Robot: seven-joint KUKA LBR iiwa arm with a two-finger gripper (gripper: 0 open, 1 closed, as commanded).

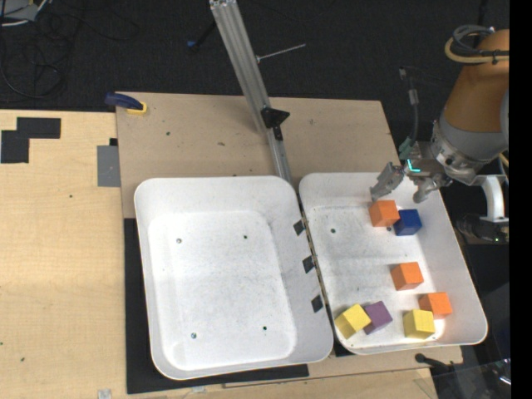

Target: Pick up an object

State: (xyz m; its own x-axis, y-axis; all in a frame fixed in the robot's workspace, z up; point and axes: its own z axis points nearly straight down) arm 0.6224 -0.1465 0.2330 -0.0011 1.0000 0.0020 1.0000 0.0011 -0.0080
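Treat the blocks in the right bin [465,248] as light, rigid cubes, probably foam or wood; grip one across two opposite flat faces. Five lie toward the bin's near edge. Farther back, an orange block [383,213] touches a blue block [407,222] near the far edge. The claw [405,184] hangs open just beyond the orange block, gripping nothing.

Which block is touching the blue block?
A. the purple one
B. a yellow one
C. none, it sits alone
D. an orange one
D: the blue block sits right up against an orange block at the far end of the right bin, just under the gripper.
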